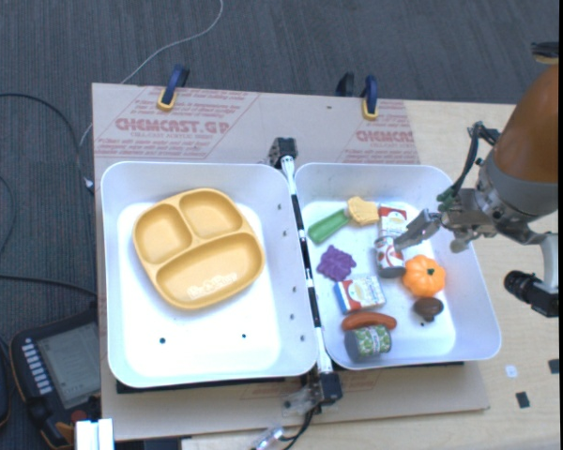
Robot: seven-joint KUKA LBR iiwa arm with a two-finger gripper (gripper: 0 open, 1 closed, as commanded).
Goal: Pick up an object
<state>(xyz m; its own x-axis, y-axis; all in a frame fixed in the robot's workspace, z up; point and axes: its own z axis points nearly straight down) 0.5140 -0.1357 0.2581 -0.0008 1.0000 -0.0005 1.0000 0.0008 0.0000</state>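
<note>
Noted a small can [389,256], red-and-white label, grey top, lying in the right bin [476,337]. Found the gripper [415,229] just above the can; could not tell whether open or closed. Saw an orange pumpkin [424,275] just right of the can, a carton [392,219] just behind it, purple grapes [336,263] left of it. Spotted a sausage [369,322] farther off toward the front, and a yellow plate [199,247] farthest left, in the other bin [122,350].
</note>
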